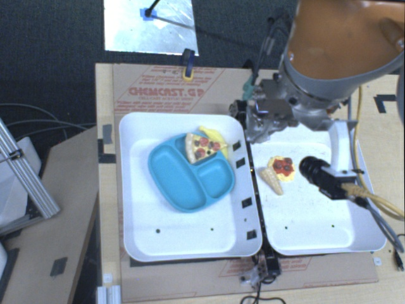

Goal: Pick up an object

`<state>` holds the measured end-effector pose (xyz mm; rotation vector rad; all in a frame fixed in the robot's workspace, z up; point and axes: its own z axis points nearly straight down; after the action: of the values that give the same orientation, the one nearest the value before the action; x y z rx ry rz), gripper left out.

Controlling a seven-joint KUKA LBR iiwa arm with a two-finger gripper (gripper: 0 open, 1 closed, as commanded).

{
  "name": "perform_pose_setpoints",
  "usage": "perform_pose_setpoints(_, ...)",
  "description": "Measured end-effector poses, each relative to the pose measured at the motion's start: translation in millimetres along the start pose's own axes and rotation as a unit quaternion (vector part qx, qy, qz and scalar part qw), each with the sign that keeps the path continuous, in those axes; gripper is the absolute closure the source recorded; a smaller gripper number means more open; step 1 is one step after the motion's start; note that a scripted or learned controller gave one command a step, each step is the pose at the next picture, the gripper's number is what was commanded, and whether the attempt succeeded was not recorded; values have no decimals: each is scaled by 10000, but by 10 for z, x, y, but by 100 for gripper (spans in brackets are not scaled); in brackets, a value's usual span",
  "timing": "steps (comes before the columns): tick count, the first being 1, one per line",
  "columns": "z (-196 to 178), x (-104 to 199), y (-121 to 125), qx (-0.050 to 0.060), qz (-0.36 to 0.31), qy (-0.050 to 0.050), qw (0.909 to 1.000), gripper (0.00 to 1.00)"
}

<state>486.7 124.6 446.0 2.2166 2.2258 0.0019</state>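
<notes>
A toy pizza slice (280, 171) lies in the right bin (316, 233), beside the end effector (262, 128), whose grip I cannot tell. The left bin (183, 233) holds a blue divided plate (186, 179) bearing another slice (204, 146). The cardboard (168, 84) reads "CHEMCAST".

The setting is a robotics laboratory. Two shallow white plastic bins (190, 249) sit on a printed cardboard sheet (166, 88) on a bench. A silver aluminium extrusion frame (22, 176), loose grey cables (44, 128) and dark carpet surround it.
</notes>
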Motion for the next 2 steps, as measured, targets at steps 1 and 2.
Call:
perform_pose_setpoints(1,138,-243,0,-2,25,-3,10000,100)
perform_pose_setpoints(2,-171,593,-3,-23,-39,19,10000,100)
